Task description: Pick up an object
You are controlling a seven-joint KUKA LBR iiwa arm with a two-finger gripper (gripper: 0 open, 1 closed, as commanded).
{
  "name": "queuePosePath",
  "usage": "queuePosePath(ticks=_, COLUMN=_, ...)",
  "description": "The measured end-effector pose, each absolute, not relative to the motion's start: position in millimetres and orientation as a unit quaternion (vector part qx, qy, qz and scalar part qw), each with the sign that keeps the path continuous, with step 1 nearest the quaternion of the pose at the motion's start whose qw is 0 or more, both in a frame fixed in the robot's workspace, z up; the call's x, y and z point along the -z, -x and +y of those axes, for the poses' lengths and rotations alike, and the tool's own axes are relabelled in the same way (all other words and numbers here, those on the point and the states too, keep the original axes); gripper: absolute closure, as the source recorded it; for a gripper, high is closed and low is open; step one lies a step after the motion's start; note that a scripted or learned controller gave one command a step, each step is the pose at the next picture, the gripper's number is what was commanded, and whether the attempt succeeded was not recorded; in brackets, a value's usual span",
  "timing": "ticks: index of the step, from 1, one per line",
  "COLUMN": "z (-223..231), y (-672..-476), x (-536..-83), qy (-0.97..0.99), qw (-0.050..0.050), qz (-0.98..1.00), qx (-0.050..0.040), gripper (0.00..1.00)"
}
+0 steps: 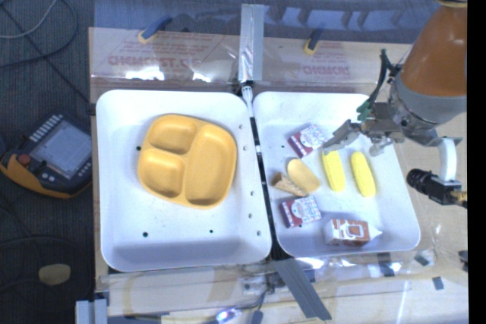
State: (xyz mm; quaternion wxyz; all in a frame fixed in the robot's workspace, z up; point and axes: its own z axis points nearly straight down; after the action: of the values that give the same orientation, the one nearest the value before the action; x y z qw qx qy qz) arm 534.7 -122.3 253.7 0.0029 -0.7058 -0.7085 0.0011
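The right bin (402,235) holds several small items. Two yellow corn-like pieces (332,169) (363,173) lie side by side in its middle. A red and white packet (307,139) lies to their upper left, and another packet (301,211) sits lower down. A tan and yellow piece (298,177) is near the bin's left wall, and a small red and white carton (348,231) is at the front. My gripper (353,145) hangs just above the far ends of the two yellow pieces, open, with nothing between its fingers.
The left bin (121,239) holds a yellow divided plate (187,159). A raised divider (257,163) separates the two bins. The grey and orange arm (437,80) covers the right bin's far right corner. A teach pendant (49,155) lies on the floor to the left.
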Motion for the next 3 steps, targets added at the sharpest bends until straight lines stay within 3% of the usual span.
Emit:
queuePosePath(ticks=1, z=-127.1, y=-551.1, x=-113.7, qy=0.675, qw=-0.005, qz=-0.738, qx=0.0024, gripper=0.0)
queuePosePath(ticks=3, z=-105.8, y=-648.6, x=-88.8, qy=0.721, qw=-0.004, qz=-0.692, qx=0.0021, gripper=0.0)
